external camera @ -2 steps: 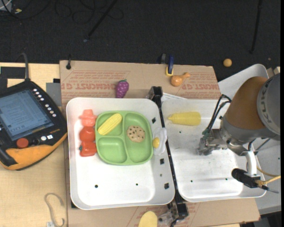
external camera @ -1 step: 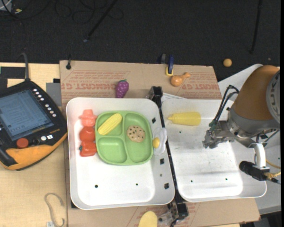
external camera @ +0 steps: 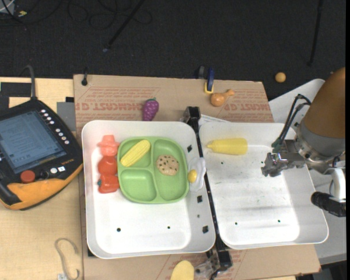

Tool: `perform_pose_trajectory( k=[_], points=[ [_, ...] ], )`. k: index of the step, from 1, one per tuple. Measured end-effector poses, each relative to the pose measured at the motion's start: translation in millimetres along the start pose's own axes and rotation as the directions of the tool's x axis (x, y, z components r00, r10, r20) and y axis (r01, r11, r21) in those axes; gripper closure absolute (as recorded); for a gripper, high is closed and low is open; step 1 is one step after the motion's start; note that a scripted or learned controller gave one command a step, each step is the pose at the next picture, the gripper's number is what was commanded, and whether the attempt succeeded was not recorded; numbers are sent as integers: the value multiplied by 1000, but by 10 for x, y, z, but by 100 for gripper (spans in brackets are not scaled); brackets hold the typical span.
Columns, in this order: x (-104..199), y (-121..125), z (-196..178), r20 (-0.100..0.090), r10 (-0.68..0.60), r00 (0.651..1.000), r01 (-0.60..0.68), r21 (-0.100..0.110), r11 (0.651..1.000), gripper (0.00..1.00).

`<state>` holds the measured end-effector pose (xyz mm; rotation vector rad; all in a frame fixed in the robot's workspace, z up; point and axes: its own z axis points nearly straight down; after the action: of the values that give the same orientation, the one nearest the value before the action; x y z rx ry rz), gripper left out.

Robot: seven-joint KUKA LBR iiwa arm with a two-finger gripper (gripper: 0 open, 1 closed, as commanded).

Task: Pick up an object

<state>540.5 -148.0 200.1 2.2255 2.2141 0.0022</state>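
A yellow bottle-shaped toy (external camera: 227, 146) lies on its side at the back of the right bin (external camera: 262, 214). My gripper (external camera: 272, 165) hangs over that bin's right part, to the right of the yellow toy and apart from it. In the left bin (external camera: 140, 226) sits a green divided plate (external camera: 151, 182) with a yellow corn cob (external camera: 133, 152) and a cookie (external camera: 168, 165) on it. A red figure (external camera: 108, 165) lies left of the plate. A small yellow piece (external camera: 193, 177) rests at the plate's right edge.
A purple grape toy (external camera: 150, 108) and an orange pear-shaped toy (external camera: 220, 97) lie on the cardboard behind the bins. A teach pendant (external camera: 29, 150) sits at the left. A yellow object (external camera: 182, 270) lies at the front edge. An orange ball (external camera: 280, 77) rests at the back right.
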Motion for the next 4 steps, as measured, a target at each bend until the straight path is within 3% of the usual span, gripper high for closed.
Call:
perform_pose_trajectory(
  k=[1, 2, 4],
  points=[
    [-15, 4, -291, -1, -4, 1000, 4, 1, 1000, 100],
    [559, 115, -255, -3, -9, 1000, 9, 4, 1000, 100],
    [1688, 72, -401, -3, -10, 1000, 10, 5, 1000, 100]
  ],
)
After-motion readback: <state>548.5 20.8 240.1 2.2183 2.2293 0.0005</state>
